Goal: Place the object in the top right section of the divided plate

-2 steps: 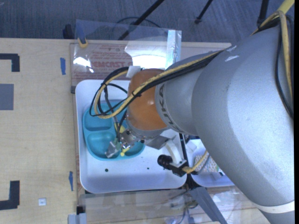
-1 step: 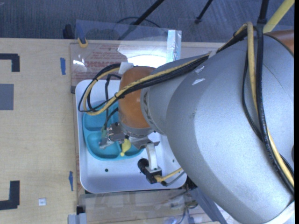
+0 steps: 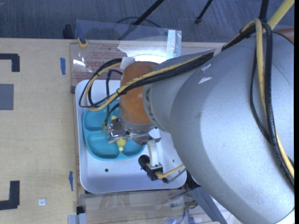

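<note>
faint red print on clear sheet [image 3: 100,57], unreadable

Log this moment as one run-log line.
arm: over bin | end effector: low over blue plate | yellow object: at end effector, over plate | grip: unclear | placement: unconfirmed

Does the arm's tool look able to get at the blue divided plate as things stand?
Probably yes: the tool hangs right above the blue divided plate in the white bin, nothing visibly between.
</note>
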You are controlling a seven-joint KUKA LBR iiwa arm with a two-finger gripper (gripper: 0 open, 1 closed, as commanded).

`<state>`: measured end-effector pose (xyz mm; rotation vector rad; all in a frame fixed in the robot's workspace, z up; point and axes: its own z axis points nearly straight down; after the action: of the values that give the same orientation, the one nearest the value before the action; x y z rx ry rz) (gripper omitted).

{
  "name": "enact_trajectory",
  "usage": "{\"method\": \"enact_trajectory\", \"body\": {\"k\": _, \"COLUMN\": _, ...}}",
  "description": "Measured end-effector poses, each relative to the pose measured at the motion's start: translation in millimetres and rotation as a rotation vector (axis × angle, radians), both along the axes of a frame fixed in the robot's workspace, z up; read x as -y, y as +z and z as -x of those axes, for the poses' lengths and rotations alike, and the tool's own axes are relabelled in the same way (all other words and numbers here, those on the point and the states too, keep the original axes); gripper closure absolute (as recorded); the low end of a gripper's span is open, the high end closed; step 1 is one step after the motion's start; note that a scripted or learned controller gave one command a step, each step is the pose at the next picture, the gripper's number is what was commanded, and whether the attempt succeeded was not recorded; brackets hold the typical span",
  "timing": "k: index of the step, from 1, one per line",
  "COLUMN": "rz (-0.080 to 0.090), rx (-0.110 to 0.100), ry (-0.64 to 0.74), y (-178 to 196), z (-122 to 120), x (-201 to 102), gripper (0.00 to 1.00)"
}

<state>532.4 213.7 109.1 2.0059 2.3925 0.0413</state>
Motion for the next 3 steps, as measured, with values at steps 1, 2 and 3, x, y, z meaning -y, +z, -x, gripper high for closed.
{"method": "enact_trajectory", "body": {"k": 1, "rz": 0.002, "rx": -0.035, "ry": -0.494, "y": 110.2, "z": 11.2, "x": -1.8, "gripper": 1.00}}
{"method": "enact_trajectory", "body": {"k": 2, "rz": -0.003, "rx": -0.021, "ry": -0.180, "y": 8.4, "z": 14.3, "x": -12.0, "gripper": 1.00}}
{"method": "enact_trajectory", "body": {"k": 3, "rz": -0.003, "rx": -0.021, "ry": -0.180, "y": 17.5, "z": 14.2, "x": -12.2, "gripper": 1.00}}
